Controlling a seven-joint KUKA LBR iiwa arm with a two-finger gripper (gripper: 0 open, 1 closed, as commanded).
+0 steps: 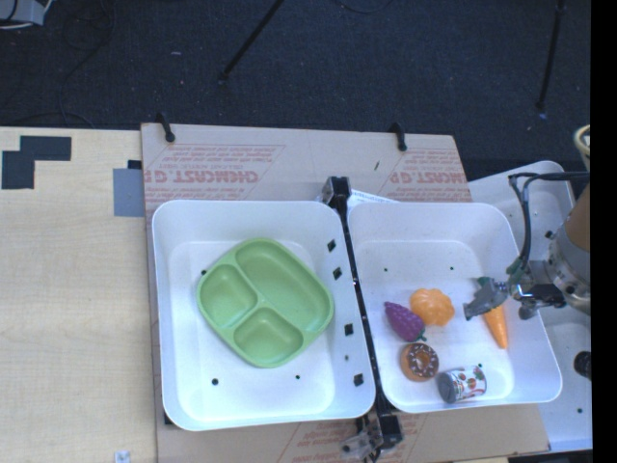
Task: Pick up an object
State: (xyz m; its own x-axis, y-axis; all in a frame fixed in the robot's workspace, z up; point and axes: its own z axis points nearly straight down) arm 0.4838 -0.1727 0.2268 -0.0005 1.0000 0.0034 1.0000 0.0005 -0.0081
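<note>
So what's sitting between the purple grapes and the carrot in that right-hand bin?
In the camera view, an orange fruit lies between the purple grapes and the carrot, close beside the grapes. The gripper hangs near the carrot's top.

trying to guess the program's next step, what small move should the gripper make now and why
Probably a short descent onto the toy carrot. The gripper sits at the right bin's right side, by the carrot's upper end, and nothing shows between its fingers. The orange fruit, purple grapes, donut and small can lie farther left, so the carrot looks the nearest target.
</note>
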